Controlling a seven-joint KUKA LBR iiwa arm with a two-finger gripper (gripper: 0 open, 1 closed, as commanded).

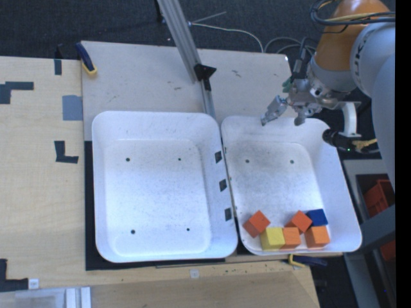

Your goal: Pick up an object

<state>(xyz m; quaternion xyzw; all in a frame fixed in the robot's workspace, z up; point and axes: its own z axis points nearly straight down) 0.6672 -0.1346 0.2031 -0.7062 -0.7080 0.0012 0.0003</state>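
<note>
Blocks [289, 228] clustered in the near corner of the right bin [334, 172]; gripper [281, 114] raised over the bin's far rim.
Arm [359, 40] enters from the right, wrist angled down; the two fingers stand apart and hold nothing. Six blocks: four orange, one yellow, one blue, touching or just beside one another. Left bin [109, 172] adjoins the right.

Grey arm [379, 56], orange band, black cables, metal wrist

Blocks [289, 230] clustered in right bin [334, 172], near edge; left bin [106, 172] beside.
</note>
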